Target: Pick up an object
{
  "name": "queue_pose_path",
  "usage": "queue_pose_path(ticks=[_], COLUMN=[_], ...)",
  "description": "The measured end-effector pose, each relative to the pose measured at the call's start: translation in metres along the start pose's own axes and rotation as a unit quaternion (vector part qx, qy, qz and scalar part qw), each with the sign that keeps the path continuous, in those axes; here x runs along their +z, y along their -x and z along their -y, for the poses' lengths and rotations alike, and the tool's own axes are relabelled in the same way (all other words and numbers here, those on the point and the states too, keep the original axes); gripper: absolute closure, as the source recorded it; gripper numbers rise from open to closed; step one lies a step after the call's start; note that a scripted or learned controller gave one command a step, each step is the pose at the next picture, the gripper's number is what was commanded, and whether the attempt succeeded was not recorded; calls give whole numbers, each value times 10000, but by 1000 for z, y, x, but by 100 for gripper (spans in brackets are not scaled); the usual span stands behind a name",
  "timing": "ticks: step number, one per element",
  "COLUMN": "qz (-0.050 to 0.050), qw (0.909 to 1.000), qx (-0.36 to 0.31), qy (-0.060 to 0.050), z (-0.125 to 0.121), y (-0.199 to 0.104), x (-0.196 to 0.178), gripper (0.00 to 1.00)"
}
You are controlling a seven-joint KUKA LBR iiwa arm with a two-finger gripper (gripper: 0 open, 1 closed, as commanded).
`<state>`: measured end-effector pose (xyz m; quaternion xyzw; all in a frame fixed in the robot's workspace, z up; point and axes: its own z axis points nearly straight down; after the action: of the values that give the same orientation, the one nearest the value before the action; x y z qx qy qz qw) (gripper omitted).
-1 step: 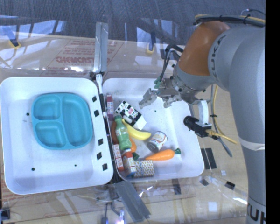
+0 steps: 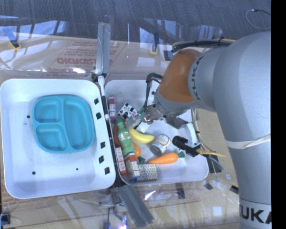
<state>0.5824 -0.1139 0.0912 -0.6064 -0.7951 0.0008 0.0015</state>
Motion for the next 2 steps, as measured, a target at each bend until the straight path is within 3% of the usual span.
queue_pose_path(ticks=[1,2], qz=[6,10], qw=[10000,9996], qx=[-22,293], qy=[4,15], z=[-1,-85], y=[1,-31], x=[-11,-151], gripper=[100,100])
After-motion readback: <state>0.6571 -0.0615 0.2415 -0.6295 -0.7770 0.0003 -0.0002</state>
